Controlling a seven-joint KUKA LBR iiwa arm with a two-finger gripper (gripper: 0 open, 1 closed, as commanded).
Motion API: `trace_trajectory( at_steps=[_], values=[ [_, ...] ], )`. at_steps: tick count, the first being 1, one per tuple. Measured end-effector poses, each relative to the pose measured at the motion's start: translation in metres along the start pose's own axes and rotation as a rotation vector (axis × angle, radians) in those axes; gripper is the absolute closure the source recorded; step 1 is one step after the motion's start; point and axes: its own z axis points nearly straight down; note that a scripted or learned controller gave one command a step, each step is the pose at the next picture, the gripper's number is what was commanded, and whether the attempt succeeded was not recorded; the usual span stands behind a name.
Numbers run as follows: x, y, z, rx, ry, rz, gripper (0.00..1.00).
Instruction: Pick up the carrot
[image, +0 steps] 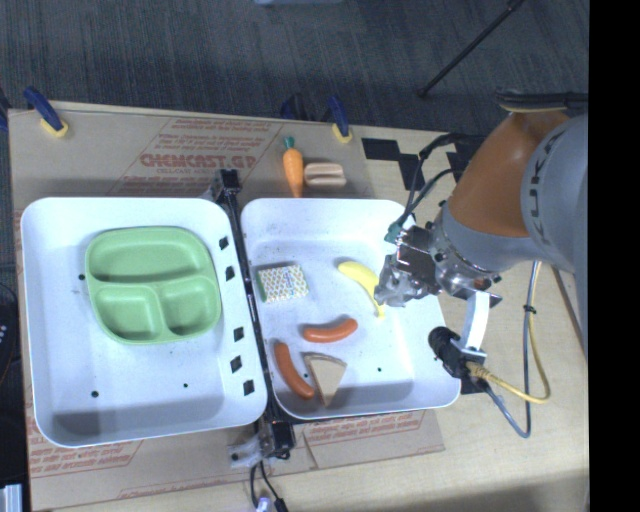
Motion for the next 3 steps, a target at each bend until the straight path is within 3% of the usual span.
trace_trajectory(
  at_steps=[1,2,3],
  values=[
    [-0.074,0.006,-0.108,-0.005,-0.001,0.115,1.00],
    [-0.012,-0.021,-0.013,-0.001,0.000,0.011,1.00],
    [0.061,-0.037,0.037,0.002,-0.001,0.241,1.00]
  ],
)
